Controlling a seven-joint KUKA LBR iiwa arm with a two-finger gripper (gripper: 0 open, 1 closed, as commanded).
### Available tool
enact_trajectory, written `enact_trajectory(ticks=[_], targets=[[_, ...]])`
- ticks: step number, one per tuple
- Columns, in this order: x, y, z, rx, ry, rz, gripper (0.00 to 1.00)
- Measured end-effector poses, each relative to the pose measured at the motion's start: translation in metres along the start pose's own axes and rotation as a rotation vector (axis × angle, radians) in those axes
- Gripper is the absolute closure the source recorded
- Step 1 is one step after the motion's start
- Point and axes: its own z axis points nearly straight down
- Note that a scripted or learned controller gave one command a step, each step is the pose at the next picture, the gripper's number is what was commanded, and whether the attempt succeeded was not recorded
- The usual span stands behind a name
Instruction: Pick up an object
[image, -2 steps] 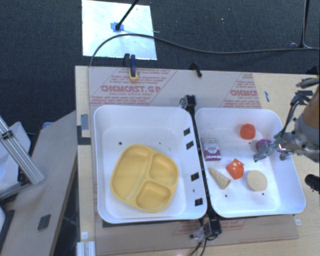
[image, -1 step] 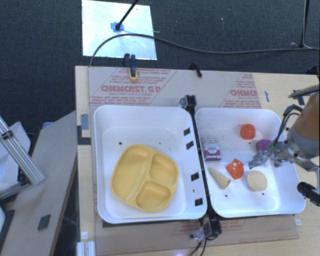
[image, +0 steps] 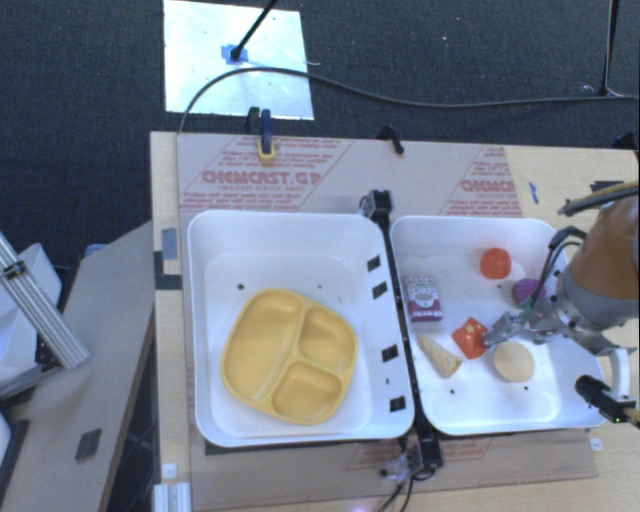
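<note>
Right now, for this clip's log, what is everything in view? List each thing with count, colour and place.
Shallow plastic bins: two, white, side by side on the bench.
Divided plastic tray: one, yellow, left bin.
Small printed carton: one, red and white, right bin by the divider.
Round ball: one, red-orange, right bin, far side.
Small red block: one, right bin, middle.
Pale wedge: one, cream, beside the block.
Round tan disc: one, right bin, near side.
Purple piece: one, beside the arm.
Pincer: one, grey, next to the red block.

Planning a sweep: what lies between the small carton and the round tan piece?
Between small carton and round tan piece: red block, in the camera view.
</note>
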Motion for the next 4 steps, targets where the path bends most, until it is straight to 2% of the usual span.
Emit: enact_trajectory(ticks=[1,2,3,4], targets=[[0.000,0.001,-0.010,0.000,0.000,-0.002,1.00],[0.004,0.008,-0.069,-0.004,-0.002,-0.004,1.00],[-0.003,0.001,-0.120,-0.004,-0.003,-0.001,1.00],[-0.004,0.003,-0.143,-0.002,-0.002,-0.004,1.00]])
